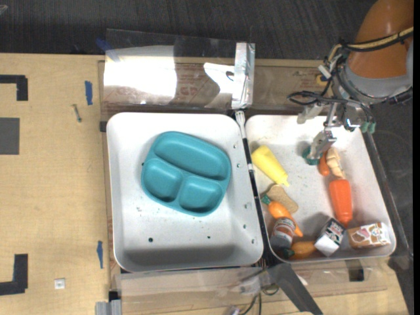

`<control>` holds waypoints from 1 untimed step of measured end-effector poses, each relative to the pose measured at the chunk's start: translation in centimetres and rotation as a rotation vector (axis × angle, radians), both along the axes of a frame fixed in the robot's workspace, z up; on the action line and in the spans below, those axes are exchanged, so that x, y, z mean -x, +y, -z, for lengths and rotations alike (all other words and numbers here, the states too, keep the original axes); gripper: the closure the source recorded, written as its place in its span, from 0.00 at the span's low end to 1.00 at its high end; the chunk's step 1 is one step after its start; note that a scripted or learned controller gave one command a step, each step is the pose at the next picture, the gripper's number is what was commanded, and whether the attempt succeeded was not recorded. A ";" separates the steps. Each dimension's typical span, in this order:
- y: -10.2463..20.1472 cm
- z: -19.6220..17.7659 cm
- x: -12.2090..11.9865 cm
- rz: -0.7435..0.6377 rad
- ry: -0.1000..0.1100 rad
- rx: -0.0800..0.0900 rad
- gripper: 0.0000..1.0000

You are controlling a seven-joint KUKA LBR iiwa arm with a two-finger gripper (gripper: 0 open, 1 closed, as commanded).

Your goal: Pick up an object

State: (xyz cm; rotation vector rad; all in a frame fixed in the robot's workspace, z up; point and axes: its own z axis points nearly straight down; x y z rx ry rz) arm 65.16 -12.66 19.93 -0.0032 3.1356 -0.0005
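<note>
Nearest the lens: the front rim of the left bin (190,258), well off to the left of the end effector and lower in frame. It carries a teal divided tray (186,172), the biggest loose item on the table (46,195).

The right bin (375,176) lies directly under the end effector (319,146). Its contents, large to small:
- orange carrot (341,200), just below and right of the end effector, lying flat.
- yellow bottle (270,164), left of the end effector, near the bin's left wall.
- small carton (371,235), in the far lower right corner.
- brown-capped jar (283,230) and tan bread slice (283,197), lower left.
- pale and orange toy piece (331,163), just beside the tool tip, possibly touching; too small to tell.
- white cube (328,241), bottom of the pile.

End effector state: low over the bin's upper part, fingers too small and cluttered to read; cannot tell the gap or whether anything sits between them.

Progress, as a judgement: early. Every object appears to rest on the bin floor; nothing looks lifted. Remaining: close on a target, likely the pale and orange toy piece, then raise it clear.
</note>
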 end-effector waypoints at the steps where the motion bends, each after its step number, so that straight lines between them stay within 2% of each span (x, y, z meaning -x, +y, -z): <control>1: -3.9 10.2 3.3 -0.061 -0.005 0.002 0.00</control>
